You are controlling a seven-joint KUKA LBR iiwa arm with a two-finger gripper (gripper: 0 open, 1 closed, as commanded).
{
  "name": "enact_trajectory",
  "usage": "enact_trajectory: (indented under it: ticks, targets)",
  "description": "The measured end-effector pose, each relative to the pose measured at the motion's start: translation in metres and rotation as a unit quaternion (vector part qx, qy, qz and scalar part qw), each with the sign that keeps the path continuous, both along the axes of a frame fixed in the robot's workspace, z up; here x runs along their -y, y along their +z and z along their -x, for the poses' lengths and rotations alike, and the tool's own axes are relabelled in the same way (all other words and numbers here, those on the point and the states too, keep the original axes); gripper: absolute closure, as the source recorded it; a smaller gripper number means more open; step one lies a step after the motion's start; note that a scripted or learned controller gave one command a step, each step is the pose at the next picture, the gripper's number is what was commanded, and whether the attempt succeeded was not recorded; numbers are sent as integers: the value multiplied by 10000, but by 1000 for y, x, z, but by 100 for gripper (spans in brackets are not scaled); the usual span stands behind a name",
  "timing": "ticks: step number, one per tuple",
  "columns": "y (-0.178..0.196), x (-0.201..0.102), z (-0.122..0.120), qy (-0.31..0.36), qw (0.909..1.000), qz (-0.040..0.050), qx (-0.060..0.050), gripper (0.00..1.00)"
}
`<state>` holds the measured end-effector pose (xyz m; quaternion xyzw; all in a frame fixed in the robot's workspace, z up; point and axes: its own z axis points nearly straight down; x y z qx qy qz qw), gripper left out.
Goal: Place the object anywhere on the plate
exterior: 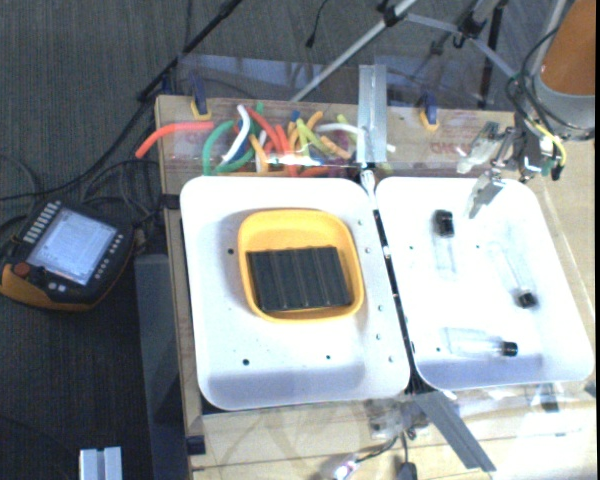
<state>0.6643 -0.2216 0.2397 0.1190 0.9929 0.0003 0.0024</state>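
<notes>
Wooden tabletop [280, 448], two white bins. Fingers [485, 190] spread, pinching nothing, over right bin's far edge. Small clear black-capped vials [444, 223] lie just below fingers. Yellow square plate [300, 230] with dark ridged insert, well left of fingers, bears none: task unstarted.

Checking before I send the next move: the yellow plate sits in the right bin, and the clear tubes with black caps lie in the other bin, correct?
Not quite. The camera view shows the yellow plate in the left bin, not the right. The clear tubes with black caps lie in the other bin, the right bin, as you said.
</notes>
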Motion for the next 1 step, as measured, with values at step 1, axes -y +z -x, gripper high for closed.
enact_trajectory:
  ticks: [1]
  targets:
    - [-4, 0, 0, 110, 9999, 12, 1, 0]
